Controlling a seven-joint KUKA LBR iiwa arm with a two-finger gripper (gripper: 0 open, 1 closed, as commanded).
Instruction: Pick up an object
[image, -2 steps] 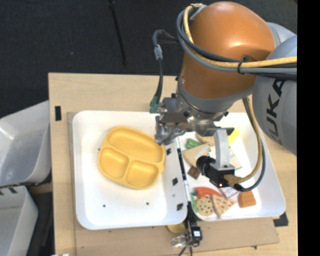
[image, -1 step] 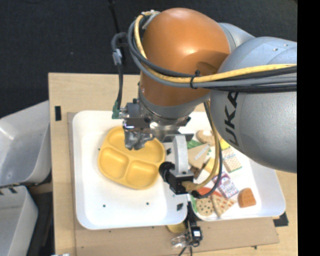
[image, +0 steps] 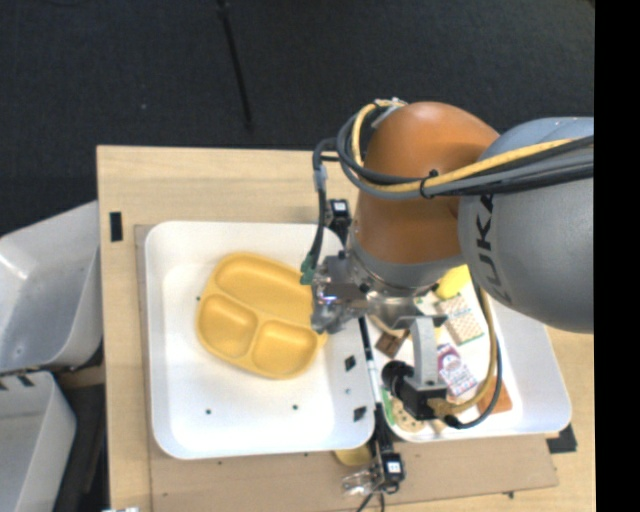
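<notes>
Below the arm's orange wrist band (image: 425, 185), the gripper (image: 325, 305) is hanging over the right edge of the left bin (image: 170, 400), just at the rim of a yellow divided plate (image: 255, 315). Whether it is clenched or released I cannot tell, since the wrist and its cables are covering it from above, and nothing is showing clearly between its tips.

The plate is lying flat in the middle of the left bin, its hollow side facing up, with three compartments showing. Its long axis is running at a slant, from the upper left toward the lower right of the view. The broad single compartment is pointing toward the upper left, and the two smaller ones are sitting along the lower right side, nearest the gripper.

The grey arm (image: 530, 230) is reaching in from the right and shadowing most of the right bin (image: 545, 395). In that bin, small packets with printed labels (image: 455, 365) are lying in a jumble near a round pale thing (image: 410, 420) at the bin's front edge; I cannot tell what that is.
</notes>
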